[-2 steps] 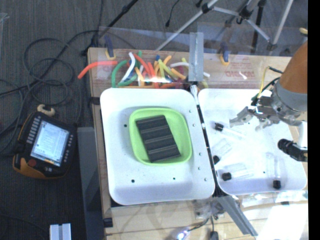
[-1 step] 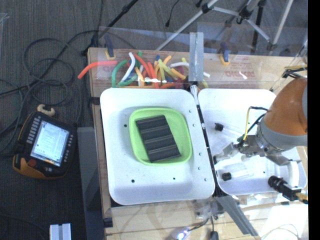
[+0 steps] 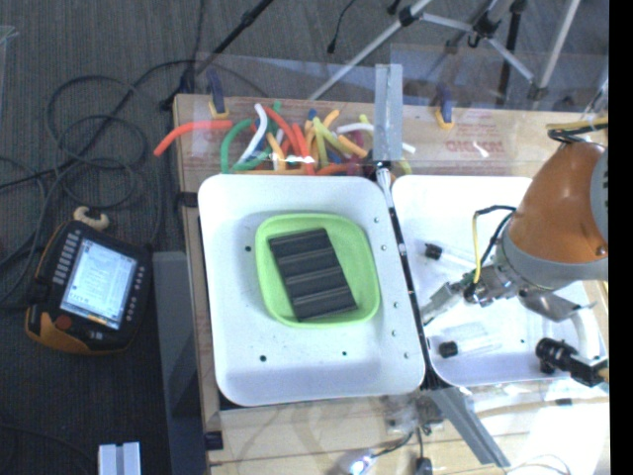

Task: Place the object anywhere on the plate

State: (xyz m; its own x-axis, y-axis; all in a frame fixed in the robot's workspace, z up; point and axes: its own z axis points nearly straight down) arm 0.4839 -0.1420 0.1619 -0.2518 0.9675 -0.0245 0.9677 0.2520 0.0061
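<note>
From the fixed camera above the bench, the left white bin (image 3: 227,354) holds a light green square plate (image 3: 272,240) with rounded corners, and a dark grey ribbed rectangular object (image 3: 313,275) lies flat on it, roughly centred and turned slightly off the plate's edges. The object sits wholly within the plate's rim. The right white bin (image 3: 445,201) sits just beside the left one, the two touching along a dark seam. The arm (image 3: 564,216) reaches over the right bin, its orange band filling the upper right part of that bin. Below the band the gripper (image 3: 465,293) points toward the seam between the bins, low over the right bin's floor; whether its claw is open or closed cannot be told here, and nothing can be made out in its grasp. Small dark and clear bits lie scattered on the right bin's floor. Behind the bins a tangle of coloured tubes (image 3: 287,142) rests on the bench's wooden edge. A teach pendant (image 3: 89,290) lies on the floor to the left.
</note>
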